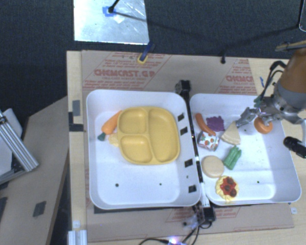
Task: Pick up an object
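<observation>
You've got the jaws point(255, 115) low in the right bin point(285, 188); can't tell their state. An orange round piece point(264, 126) sits just beside them on the arm side, a cheese wedge point(231, 136) near the other. Pick one, centre over it, drop straight.

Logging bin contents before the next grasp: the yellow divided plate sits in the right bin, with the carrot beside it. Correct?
Not quite. The camera view shows the yellow divided plate in the left bin, not the right one. The carrot does lie beside it.
</observation>
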Motion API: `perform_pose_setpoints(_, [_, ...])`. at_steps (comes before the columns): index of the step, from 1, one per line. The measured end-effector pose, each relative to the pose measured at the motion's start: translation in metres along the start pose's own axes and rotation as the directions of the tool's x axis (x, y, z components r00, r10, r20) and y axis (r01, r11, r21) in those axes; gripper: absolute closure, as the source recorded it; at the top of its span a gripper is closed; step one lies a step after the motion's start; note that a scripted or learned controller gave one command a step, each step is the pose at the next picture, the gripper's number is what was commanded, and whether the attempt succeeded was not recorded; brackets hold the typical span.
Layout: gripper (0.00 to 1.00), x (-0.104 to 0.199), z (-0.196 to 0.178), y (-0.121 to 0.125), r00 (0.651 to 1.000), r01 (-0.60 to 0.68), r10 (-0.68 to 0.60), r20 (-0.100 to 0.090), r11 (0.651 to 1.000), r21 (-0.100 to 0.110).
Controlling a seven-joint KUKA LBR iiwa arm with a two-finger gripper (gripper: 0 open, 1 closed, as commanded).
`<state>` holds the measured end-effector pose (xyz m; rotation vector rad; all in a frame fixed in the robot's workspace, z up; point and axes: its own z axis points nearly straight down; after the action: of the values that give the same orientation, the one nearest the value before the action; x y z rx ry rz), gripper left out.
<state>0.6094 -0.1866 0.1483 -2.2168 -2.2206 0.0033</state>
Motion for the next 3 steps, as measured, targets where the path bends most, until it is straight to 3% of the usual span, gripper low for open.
perform_pose_setpoints(1, [0.0,0.001,0.058,0.003,1.0,-0.001,0.001,0.0,1.0,-0.011])
perform_pose_setpoints(2, [0.0,0.001,0.058,0.006,1.0,0.003,-0.003,0.001,1.0,-0.012])
perform_pose_setpoints(3, [1.0,0.001,0.044,0.01,1.0,0.004,-0.004,0.005,1.0,-0.026])
